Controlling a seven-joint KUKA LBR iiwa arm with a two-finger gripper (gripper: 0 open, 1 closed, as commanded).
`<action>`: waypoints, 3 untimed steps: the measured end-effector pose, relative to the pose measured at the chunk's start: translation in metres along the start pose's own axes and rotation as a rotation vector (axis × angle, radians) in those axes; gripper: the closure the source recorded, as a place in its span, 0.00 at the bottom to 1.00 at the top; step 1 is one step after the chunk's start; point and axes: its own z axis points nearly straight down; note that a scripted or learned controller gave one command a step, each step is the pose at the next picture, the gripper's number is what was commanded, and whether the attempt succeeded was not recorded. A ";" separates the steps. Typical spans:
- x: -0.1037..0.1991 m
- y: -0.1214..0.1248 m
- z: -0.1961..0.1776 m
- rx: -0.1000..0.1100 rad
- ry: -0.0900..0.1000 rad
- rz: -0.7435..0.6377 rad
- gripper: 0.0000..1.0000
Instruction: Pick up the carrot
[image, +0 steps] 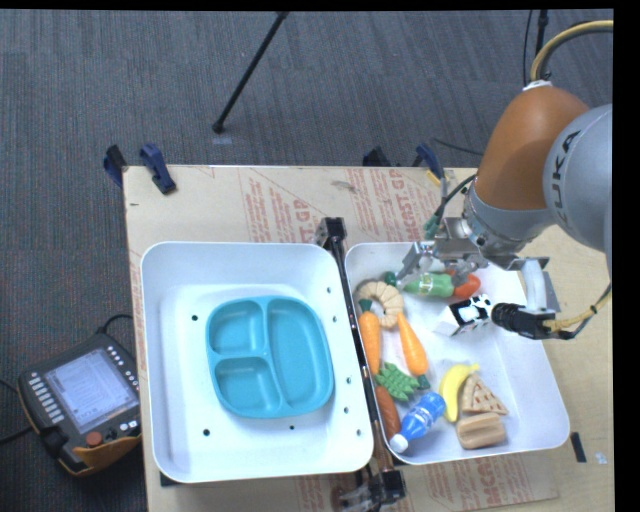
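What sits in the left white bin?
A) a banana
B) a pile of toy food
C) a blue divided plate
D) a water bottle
C: the blue divided plate lies in the left bin, while the toy food, carrots included, is in the right bin.

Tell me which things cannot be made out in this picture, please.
- End effector: in the camera view the arm's wrist covers it, so open or shut cannot be judged.
- Green item under it: partly hidden by the end effector.
- Lower carrot: partly covered by the green toy and the bottle.
- Right bin: far rim behind the arm.
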 end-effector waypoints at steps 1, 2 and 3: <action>-0.030 -0.036 0.097 0.002 0.000 0.167 0.00; -0.030 -0.035 0.087 0.001 0.002 0.171 1.00; -0.030 -0.035 0.087 0.002 0.002 0.171 0.00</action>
